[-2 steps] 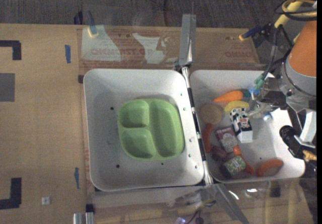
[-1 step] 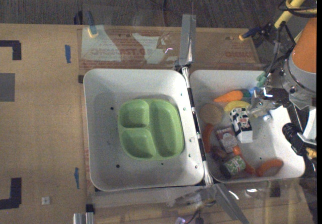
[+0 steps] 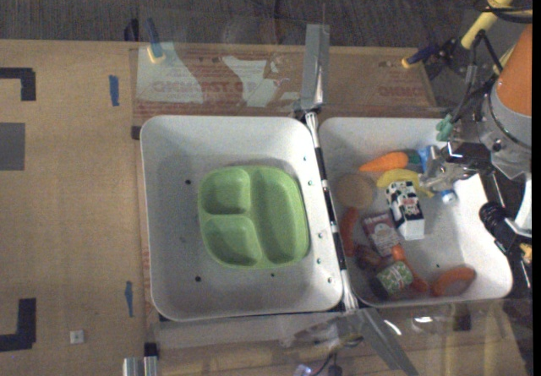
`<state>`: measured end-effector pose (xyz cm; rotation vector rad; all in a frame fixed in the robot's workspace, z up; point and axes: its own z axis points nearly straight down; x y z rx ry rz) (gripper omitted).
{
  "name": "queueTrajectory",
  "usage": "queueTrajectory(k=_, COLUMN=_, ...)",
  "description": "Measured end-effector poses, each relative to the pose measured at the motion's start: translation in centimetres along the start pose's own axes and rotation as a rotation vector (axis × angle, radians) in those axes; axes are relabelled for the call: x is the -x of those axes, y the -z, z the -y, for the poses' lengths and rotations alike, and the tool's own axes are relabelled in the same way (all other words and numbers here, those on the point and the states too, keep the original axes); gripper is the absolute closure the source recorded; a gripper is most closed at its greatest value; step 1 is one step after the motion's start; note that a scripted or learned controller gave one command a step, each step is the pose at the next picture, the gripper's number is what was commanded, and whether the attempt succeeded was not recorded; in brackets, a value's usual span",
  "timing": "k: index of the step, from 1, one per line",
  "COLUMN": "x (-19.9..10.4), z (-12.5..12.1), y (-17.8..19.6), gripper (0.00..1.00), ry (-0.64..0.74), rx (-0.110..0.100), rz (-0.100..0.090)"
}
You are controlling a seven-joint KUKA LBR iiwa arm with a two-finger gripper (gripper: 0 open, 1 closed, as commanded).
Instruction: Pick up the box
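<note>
Box [image 3: 407,209], a small white carton with black patches like a cow-print milk carton, lies in the right bin [image 3: 473,273], about the middle of its upper half, tilted with its long side running from upper left to lower right. A yellow banana [image 3: 397,178] touches or nearly touches its top end, an orange carrot [image 3: 385,163] lies just beyond that, and a small packet [image 3: 380,233] sits just beside its left flank.

By its look I judge it a toy or a small cardboard carton: light, fairly stiff along the edges, apt to dent if squeezed hard on the broad faces, and smooth enough to slip from a shallow hold. The best hold seems to be across the short width, near the middle of its length, fingers dropping down on either long side. The right flank has bare bin floor beside it; the left flank is crowded by the packet, so a finger going down there could push the packet or the box itself.

Pincer [image 3: 443,170] hangs over the right bin, just to the upper right of the box and close to the banana's right end. I cannot tell from this slanted view how it is set. Nothing can be seen held in it, and it looks apart from the box, though near.

A green tray [image 3: 254,215] sits in the left bin [image 3: 169,155].
</note>
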<state>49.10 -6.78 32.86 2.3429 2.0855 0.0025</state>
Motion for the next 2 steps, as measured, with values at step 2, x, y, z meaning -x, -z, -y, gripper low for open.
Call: queueTrajectory(k=2, x=-12.0, z=2.3, y=-3.7, gripper=1.00, ry=-0.079, rx=-0.009, rz=-0.002)
